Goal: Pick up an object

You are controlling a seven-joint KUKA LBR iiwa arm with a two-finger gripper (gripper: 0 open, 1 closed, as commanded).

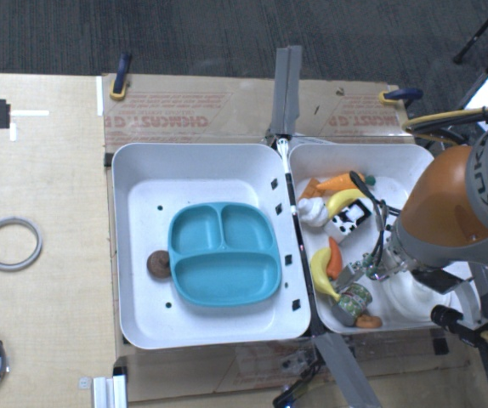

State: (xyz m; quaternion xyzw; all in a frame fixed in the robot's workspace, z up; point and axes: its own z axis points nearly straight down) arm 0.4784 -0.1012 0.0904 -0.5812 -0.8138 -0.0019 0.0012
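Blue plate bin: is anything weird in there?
A little. A small brown round thing sits on the bin floor against the left edge of the blue plate, not in any of its compartments. The toys are piled together in the right bin.

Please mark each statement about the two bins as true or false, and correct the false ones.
1. A blue divided plate lies in the left bin. True.
2. The plate has two compartments. False: it has three, two small and one long.
3. A small brown round thing lies beside the plate's left edge. True.
4. The arm's pincer is over the left bin. False: it is over the right bin, among the toys.
5. Two yellow bananas are in the right bin. True: the second banana lies lower.
6. A grey ring lies inside the left bin. False: it lies on the wooden bench, left of the bins.
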